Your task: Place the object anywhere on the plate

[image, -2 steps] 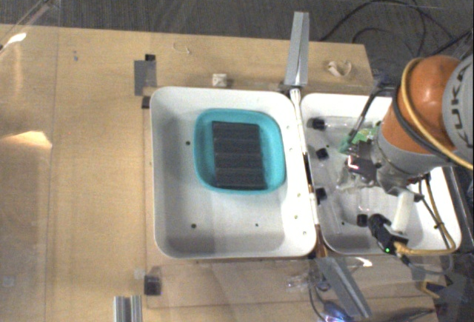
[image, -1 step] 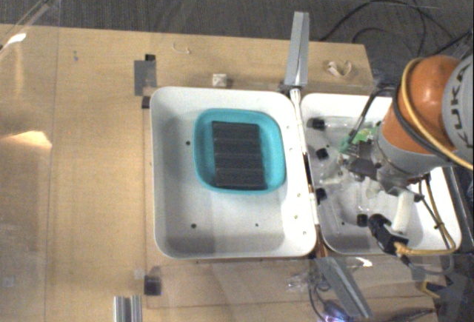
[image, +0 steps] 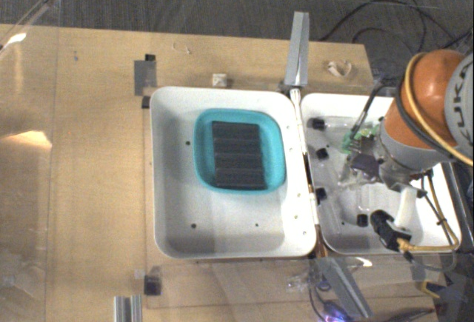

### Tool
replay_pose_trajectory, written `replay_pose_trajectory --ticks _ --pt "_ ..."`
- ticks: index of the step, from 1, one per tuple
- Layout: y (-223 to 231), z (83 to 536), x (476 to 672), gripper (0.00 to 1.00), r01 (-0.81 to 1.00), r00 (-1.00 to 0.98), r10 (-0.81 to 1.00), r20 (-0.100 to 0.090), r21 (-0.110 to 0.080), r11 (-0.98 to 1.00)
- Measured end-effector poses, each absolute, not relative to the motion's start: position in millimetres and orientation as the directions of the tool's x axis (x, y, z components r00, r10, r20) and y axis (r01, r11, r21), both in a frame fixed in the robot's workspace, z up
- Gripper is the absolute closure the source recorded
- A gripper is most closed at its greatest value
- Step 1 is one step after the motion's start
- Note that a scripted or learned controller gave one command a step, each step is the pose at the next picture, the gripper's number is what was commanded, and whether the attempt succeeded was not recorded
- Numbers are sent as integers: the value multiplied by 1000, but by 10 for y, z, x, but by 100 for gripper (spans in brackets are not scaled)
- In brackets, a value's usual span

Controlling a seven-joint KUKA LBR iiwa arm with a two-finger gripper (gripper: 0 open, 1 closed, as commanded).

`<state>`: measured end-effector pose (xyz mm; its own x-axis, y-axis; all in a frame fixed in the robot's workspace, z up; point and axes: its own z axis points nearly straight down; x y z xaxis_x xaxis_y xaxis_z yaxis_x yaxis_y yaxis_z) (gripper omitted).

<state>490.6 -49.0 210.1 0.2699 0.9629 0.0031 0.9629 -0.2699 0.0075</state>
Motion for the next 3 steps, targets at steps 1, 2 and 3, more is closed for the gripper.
replay_pose_trajectory --ticks 1,2,3 --pt "-491 2101 4906 0 963 270 963 3 7 -270" --pt "-974 2496 5812 0 942 335 942 1 4 -335" --pt "-954 2603 5829 100 945 326 945 1 7 -326"
